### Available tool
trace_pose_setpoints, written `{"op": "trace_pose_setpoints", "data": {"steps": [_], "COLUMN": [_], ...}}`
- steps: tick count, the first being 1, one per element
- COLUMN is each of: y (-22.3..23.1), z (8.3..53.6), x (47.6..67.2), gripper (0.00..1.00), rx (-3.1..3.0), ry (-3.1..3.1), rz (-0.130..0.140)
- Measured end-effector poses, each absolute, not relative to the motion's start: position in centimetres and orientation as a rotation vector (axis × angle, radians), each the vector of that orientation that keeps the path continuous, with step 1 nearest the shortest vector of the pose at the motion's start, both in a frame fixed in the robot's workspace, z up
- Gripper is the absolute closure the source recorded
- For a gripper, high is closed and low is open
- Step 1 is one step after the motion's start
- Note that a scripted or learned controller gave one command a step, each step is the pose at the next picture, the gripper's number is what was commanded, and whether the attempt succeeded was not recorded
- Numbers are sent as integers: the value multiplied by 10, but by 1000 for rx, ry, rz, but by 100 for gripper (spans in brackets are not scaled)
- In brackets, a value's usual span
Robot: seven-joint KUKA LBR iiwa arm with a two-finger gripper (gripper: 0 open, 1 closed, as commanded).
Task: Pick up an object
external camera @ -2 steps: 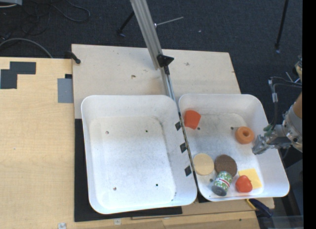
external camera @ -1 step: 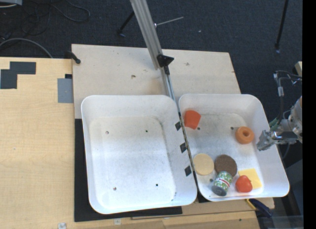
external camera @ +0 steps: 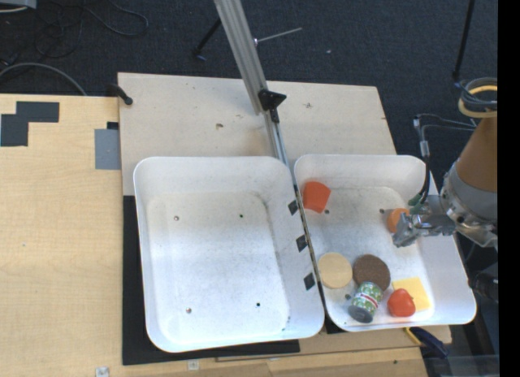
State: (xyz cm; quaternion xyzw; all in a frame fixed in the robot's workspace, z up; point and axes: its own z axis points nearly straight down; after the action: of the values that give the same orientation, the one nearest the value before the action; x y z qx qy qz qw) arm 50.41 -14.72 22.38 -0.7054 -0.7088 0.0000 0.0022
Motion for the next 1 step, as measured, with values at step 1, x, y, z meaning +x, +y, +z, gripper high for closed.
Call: {"op": "trace_pose_setpoints", "data": {"steps": [1], "y": [-97], "z": [228], "x": [523], "gripper": [100], "rx": [-2215], "ry": [-2225], "rz": [1]}}
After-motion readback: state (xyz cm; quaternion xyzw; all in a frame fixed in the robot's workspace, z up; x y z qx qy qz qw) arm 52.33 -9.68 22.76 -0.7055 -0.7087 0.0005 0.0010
